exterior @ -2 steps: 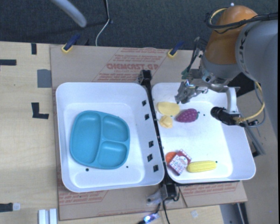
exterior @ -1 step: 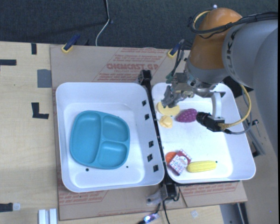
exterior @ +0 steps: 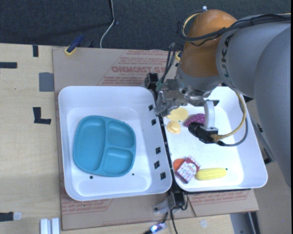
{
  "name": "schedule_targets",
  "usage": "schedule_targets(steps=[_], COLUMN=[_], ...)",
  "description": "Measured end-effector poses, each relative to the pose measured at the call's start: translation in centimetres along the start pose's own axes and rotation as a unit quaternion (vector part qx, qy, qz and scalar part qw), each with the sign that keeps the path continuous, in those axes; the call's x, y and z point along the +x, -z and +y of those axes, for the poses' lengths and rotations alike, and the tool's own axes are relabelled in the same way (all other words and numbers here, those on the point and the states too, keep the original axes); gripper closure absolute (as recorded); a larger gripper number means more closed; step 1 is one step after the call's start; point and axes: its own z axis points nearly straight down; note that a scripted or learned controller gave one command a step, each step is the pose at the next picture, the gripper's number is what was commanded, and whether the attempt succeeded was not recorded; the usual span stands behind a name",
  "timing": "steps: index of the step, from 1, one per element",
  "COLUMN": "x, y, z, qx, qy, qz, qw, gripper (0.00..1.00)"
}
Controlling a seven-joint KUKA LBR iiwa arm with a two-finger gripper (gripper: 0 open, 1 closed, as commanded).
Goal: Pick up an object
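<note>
Right of centre, your hand (exterior: 172,112) hangs over the right white bin (exterior: 244,172), just above pale yellow food pieces (exterior: 176,119); you cannot tell its state. Nothing looks lifted yet: the yellow corn cob (exterior: 211,173) lies at lower right.

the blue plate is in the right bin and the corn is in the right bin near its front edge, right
Not quite. The camera view shows the blue plate in the left bin, not the right one. The corn is indeed in the right bin near its front edge.
</note>
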Motion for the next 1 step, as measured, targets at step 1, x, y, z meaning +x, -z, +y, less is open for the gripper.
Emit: schedule_targets(steps=[1], x=[4.64], y=[-1.19], z=[-1.41], qx=[0.001], qy=[-0.001], qz=[-0.001], qw=[1.0000], gripper=[1.00])
